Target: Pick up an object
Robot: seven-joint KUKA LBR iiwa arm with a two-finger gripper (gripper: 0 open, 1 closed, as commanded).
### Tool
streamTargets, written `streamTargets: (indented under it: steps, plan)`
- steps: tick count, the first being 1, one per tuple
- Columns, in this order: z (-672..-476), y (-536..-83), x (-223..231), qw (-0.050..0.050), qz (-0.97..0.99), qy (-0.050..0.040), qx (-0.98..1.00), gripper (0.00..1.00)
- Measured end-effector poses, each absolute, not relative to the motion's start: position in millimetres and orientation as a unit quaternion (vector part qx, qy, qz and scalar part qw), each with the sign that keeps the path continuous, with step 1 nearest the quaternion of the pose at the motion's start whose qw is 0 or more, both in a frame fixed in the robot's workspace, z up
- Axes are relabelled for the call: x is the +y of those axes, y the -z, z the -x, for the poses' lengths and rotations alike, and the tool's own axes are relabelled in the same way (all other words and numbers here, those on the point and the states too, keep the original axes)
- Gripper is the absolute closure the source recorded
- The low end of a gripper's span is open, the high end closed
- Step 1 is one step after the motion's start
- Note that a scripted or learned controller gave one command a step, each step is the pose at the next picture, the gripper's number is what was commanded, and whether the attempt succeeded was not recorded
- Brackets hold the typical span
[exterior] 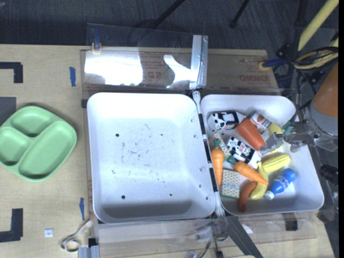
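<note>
Nearest me on the table [48,208] I see the left bin [145,155], and just beside it the right bin [306,190] crowded with things to pick: two carrots [217,164], a yellow corn cob [275,161], a blue-and-white bottle [281,181], a brown sausage-like piece [246,193] and black-and-white patterned items [223,120]. The gripper [294,134] sits at that bin's right edge, over the pile; I cannot tell its state or whether it holds anything. Far left lies a green divided plate [36,142].
</note>
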State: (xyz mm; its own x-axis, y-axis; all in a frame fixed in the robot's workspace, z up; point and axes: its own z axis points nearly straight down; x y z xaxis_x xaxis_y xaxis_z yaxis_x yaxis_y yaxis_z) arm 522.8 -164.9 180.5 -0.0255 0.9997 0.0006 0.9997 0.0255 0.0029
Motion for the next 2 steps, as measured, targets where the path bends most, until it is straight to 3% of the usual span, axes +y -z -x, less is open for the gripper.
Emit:
streamTargets:
  steps: [1, 2]
  plan:
    - [-518.7, -275, -124, 0.001, -0.623, -0.0009, 0.782, 0.0]
    - [-498.1, -175, -158, 0.0, -0.571, -0.0006, 0.821, 0.0]
